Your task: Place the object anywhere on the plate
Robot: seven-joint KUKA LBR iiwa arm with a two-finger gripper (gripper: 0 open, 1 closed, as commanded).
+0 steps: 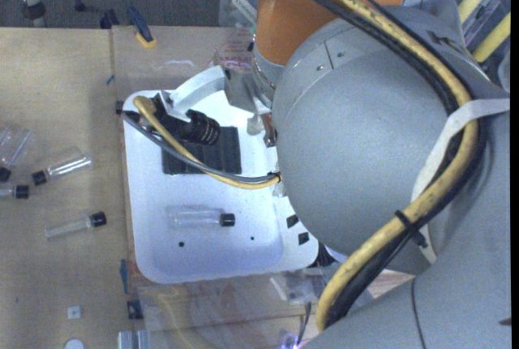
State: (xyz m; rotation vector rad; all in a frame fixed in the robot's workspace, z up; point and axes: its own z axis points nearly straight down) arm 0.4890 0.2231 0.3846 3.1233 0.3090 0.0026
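A clear vial with a black cap (199,218) lies on its side on the floor of the white bin (154,246), towards its near end. A dark flat square plate (224,153) lies farther back in the same bin, partly covered by a black cable connector (197,128) and a yellow hose. The arm's big grey and orange body hangs over the bin's right side and hides everything there. What seems to be my gripper (259,126) peeks out at the arm's edge, beside the plate's right end and well away from the vial.
Several more clear vials lie on the wooden bench left of the bin, such as one (66,168) and another (77,223). A blue clamp (143,32) sits at the bin's far corner. The yellow hose (231,179) loops low across the bin.
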